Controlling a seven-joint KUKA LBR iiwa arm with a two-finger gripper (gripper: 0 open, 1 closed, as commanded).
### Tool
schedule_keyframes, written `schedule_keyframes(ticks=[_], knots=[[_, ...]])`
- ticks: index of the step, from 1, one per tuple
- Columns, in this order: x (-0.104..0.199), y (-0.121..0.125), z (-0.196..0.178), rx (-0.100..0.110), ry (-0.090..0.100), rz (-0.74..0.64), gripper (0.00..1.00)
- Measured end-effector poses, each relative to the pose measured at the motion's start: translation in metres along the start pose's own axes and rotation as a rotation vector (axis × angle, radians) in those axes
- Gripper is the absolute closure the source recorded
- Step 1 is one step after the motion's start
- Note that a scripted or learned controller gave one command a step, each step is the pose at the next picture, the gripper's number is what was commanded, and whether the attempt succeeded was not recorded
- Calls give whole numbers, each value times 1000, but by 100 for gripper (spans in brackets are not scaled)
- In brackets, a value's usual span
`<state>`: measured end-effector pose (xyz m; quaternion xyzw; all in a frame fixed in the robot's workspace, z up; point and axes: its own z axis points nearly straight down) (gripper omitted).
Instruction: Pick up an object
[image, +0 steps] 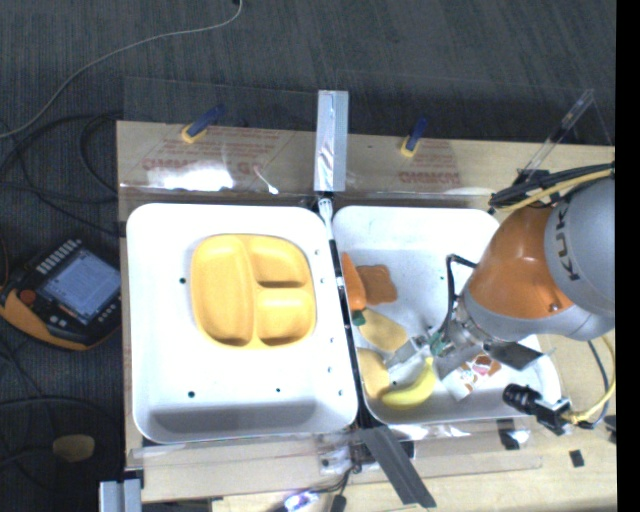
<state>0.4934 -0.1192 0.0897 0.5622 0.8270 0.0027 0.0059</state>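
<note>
My gripper (425, 350) reaches down into the right bin (420, 225), low over a yellow banana (408, 388) near the bin's front wall. Its metal fingers sit just above the banana's upper side, among a pile of items. An orange sponge-like block (375, 284) and an orange carrot-shaped piece (352, 283) lie at the bin's left side. A pale yellow-green item (378, 327) rests between them and the banana. A small white and red object (474, 372) lies right of the gripper, partly under the wrist.
The left bin (150, 390) holds a yellow divided tray (252, 288). The arm's orange band (515, 275) and grey body cover the right bin's right side. A handheld pendant (62, 292) lies left of the bench. Clips and a metal post (332, 140) stand at the back edge.
</note>
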Motion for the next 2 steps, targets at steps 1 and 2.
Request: schedule_keyframes(ticks=[1, 2], knots=[[1, 2, -10, -4, 2, 0, 100], [16, 7, -16, 11, 8, -240, 100]])
